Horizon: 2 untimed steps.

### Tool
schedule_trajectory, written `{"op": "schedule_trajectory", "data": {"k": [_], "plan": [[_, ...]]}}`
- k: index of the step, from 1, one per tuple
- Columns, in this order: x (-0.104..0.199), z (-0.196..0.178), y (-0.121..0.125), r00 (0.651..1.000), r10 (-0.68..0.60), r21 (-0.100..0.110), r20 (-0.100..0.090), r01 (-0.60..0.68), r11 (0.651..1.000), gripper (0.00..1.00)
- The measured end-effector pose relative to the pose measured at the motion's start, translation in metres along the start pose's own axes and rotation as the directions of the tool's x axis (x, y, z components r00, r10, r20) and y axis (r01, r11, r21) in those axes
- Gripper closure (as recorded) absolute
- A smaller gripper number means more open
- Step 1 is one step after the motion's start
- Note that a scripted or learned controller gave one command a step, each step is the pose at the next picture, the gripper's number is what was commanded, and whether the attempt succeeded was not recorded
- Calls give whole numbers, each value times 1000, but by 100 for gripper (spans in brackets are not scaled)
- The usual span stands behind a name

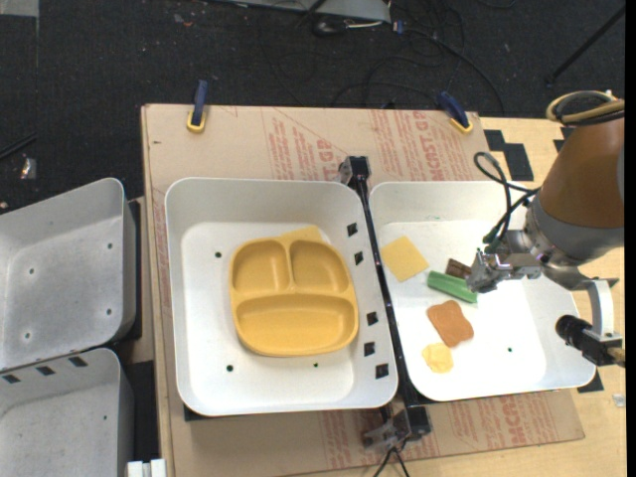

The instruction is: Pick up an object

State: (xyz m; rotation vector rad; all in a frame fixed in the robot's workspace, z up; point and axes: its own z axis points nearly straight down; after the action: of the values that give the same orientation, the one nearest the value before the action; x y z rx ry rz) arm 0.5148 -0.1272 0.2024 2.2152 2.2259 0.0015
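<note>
Right of centre, the tool point(484, 271) hangs low over the green stick's point(452, 286) end, its grip state I cannot tell, and off-centre it could nudge the stick away.

The table point(298, 147) is covered by a brown printed cardboard sheet point(417, 137). Two shallow white bins are set directly on this sheet, touching along a black divider point(373, 256). The left bin point(189, 296) is placed to the left of the divider, the right bin point(517, 366) to its right. Two clamps point(199, 107) are fixed at the sheet's far edge, beyond the divider.
</note>
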Motion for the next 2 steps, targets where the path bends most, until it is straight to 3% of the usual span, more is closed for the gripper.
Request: {"op": "schedule_trajectory", "data": {"k": [2], "plan": [[120,3,13,1000,-4,0,-2,4,1000,100]]}}
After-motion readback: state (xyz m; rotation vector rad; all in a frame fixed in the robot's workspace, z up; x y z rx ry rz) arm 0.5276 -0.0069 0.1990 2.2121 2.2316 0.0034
